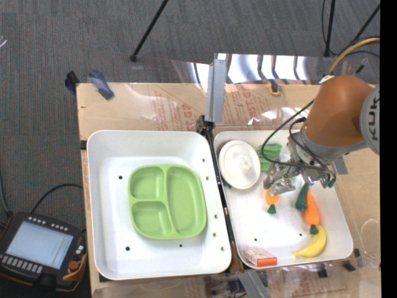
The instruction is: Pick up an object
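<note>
My gripper hangs low over the middle of the right bin, under the orange wrist band. Just below it lies a small carrot with a green end, partly covered by the gripper. A larger carrot lies to its right, and a banana sits near the bin's front right corner. A white round plate rests at the bin's left side, with a green item beside it, half hidden by the arm. I see nothing clearly held.
A small orange and white box lies at the right bin's front edge. The left bin holds a green divided plate. A teach pendant sits on the floor at the lower left.
</note>
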Controlling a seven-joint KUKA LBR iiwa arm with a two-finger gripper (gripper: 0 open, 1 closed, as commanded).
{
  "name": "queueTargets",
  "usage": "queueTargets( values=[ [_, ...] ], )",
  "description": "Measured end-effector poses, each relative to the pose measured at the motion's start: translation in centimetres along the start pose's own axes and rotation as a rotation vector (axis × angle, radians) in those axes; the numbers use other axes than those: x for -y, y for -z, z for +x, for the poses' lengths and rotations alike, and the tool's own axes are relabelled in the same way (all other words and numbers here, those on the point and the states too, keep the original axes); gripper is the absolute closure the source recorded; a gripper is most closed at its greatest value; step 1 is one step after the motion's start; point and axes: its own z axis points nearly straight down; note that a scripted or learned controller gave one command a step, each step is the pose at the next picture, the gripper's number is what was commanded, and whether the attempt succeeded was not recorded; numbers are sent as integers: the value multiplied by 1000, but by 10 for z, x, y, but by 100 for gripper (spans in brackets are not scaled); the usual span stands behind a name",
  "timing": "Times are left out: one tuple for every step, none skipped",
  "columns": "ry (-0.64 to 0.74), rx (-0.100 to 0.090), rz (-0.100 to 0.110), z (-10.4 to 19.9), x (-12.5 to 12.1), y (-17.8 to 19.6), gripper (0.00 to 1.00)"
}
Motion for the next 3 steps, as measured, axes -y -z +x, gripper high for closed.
queueTargets(
  values=[
    [1, 7, 4, -2, 1, 4, 0],
    [-102, 4, 2, 30, -41, -36, 0],
    [-96, 9, 3, 28, -42, -25, 100]
  ],
)
